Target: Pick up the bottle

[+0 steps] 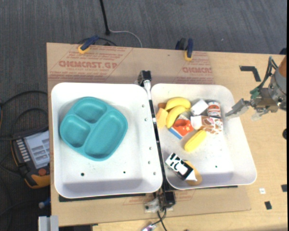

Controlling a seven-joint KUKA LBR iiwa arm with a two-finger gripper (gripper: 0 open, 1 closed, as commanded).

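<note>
One teal plate [93, 127] with three parts sits in the left bin [67, 182]. Right of the plate is the right bin [241, 162]. It holds two bananas [176, 109], one yellow lemon [196, 140], one red box [182, 128], and one bottle [213, 118] with a red label near the far right side. One black and white pack [179, 166] lies nearer. The gripper [238, 107] hangs at the bin's right rim, right of the bottle; I cannot tell how wide it is. The brown surface [269, 177] has two clamps [187, 49]. The floor [19, 37] is grey carpet.

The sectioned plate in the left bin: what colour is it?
Teal, a plain blue-green; the plate shows clearly in the camera view.
</note>
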